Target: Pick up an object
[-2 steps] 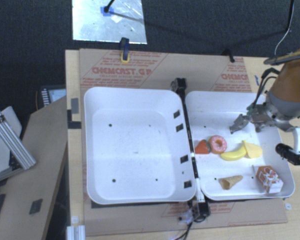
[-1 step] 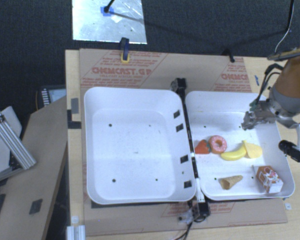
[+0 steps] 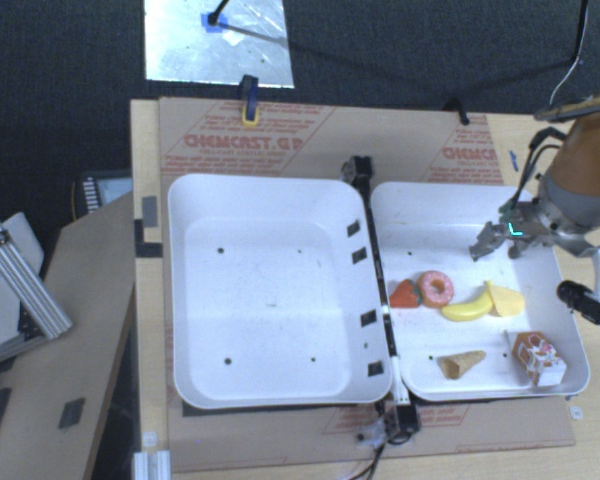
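Grey arm with orange band [image 3: 588, 158] entering from right, above upper right part of right shallow white bin [image 3: 430, 208]. Two-finger gripper [image 3: 502, 236] above bare bin floor, clear of all items; finger state: cannot tell.

In right bin: pink-frosted ring doughnut [image 3: 437, 287] touching red strawberry-shaped piece [image 3: 407, 294]; yellow banana [image 3: 466, 309] just beside yellow wedge [image 3: 506, 300]; tan cone [image 3: 461, 364] near front wall; red-and-white patterned box [image 3: 537, 357] at front right corner.

Left shallow white bin [image 3: 265, 288] beside it, rims touching.

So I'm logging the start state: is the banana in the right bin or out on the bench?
In: the banana lies on the right bin floor, beside the pink donut.
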You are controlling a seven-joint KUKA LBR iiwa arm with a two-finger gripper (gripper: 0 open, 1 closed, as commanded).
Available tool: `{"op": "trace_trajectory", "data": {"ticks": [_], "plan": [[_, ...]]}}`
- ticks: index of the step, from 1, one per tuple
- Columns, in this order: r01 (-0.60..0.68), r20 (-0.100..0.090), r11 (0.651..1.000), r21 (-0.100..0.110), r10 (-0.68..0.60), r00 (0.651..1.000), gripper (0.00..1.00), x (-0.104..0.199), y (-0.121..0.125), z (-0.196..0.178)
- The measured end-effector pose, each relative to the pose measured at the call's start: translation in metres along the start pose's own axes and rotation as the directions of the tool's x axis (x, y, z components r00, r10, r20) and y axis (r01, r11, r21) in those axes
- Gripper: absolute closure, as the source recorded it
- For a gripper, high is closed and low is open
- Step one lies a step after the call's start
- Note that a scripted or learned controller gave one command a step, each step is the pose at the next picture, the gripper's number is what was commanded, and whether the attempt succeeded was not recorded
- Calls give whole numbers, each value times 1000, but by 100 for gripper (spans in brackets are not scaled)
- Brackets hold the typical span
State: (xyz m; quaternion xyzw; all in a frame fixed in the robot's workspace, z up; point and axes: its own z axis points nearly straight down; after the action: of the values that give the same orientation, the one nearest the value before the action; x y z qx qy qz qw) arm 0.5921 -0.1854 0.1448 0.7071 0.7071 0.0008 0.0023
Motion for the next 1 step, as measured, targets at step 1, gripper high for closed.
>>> {"op": "trace_trajectory", "data": {"ticks": [1], "plan": [[0,1,1000,-3,0,1000,100,0,1,-11]]}}
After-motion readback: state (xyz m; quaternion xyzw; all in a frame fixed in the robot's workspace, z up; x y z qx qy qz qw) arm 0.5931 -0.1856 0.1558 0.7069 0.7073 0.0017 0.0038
